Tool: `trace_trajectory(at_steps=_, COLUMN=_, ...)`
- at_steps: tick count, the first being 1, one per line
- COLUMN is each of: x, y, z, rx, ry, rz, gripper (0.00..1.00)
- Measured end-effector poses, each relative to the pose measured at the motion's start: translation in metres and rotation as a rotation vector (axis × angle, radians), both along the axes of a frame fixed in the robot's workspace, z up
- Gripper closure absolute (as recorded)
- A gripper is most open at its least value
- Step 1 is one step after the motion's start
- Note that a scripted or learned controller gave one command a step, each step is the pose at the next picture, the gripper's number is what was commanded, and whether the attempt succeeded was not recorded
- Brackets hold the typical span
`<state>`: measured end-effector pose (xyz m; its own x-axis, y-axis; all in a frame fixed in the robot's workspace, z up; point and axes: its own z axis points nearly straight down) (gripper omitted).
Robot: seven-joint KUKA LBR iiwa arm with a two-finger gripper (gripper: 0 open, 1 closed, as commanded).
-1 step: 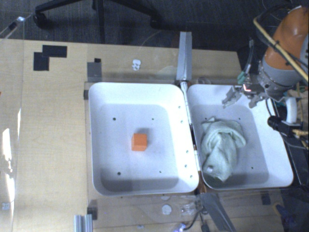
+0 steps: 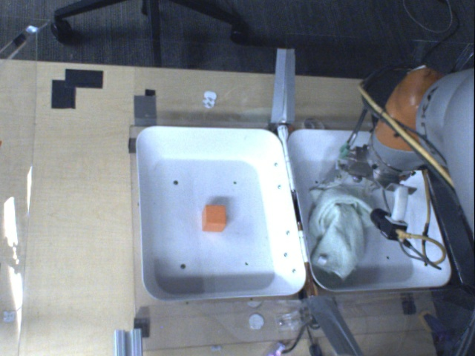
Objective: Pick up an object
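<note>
- We see the gripper point(image 2: 352, 175) low inside the right bin point(image 2: 404, 271), just above the top edge of the cloth point(image 2: 338, 232); whether it is released or clenched we cannot tell, since its tip is lost among its own metal parts.
- We judge that it hangs there because the cloth is the thing being tried for. No part of the cloth shows in its grasp, so we count the pick as not yet done.
- The arm point(image 2: 449, 117) comes down from the cloth's upper right, its orange band point(image 2: 404, 99) above the wrist.
- The cloth is pale, greenish white, crumpled into a tall heap with deep folds. It lies along the right bin's near-left side, close to the wall shared with the left bin point(image 2: 171, 162).
- We expect it to be soft, sagging when lifted; a raised fold would give the surest hold.
- Well to the left of the cloth, an orange cube point(image 2: 214, 218) sits alone near the middle of the left bin, untouched.
</note>
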<state>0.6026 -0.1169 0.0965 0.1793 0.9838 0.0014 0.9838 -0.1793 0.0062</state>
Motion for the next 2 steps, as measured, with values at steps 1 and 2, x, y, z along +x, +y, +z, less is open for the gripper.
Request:
trace_trajectory(at_steps=1, x=0.001, y=0.001, z=0.011, rx=0.001, ry=-0.003, rz=0.002, gripper=1.0)
trace_trajectory(at_steps=2, x=-0.013, y=0.009, z=0.006, rx=0.001, ry=0.007, rz=-0.177, gripper=1.0)
